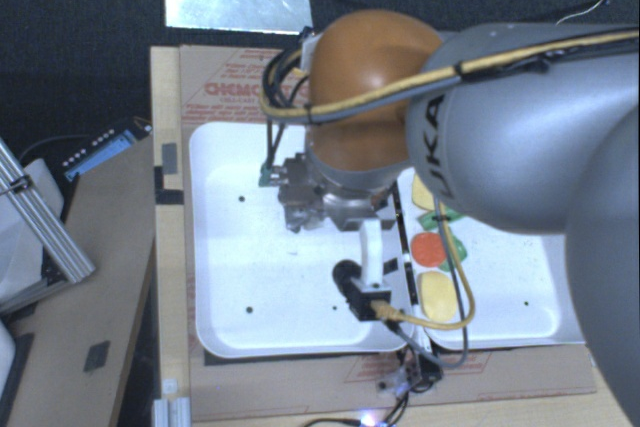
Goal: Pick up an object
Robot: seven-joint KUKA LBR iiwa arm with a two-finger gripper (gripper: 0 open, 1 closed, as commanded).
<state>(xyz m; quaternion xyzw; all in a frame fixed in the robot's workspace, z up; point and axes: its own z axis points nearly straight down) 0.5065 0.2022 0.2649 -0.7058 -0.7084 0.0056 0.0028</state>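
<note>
My gripper (345, 215) hangs over the left bin (230, 255), jaw state hidden, cannot tell, while one red object (430, 250) and two yellow objects (438, 295) lie along the right bin's (520, 315) left edge.

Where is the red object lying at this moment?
The red object lies in the right bin, near its left edge, above a yellow object and beside a green piece.

We can read red print on the cardboard sheet (225, 90) under the bins; it looks like "CHEMC", and the arm hides what follows. On the grey arm (520, 145) we make out the black letters "UKA" of its brand mark. Further red print on the cardboard's near edge is too blurred to read.
</note>
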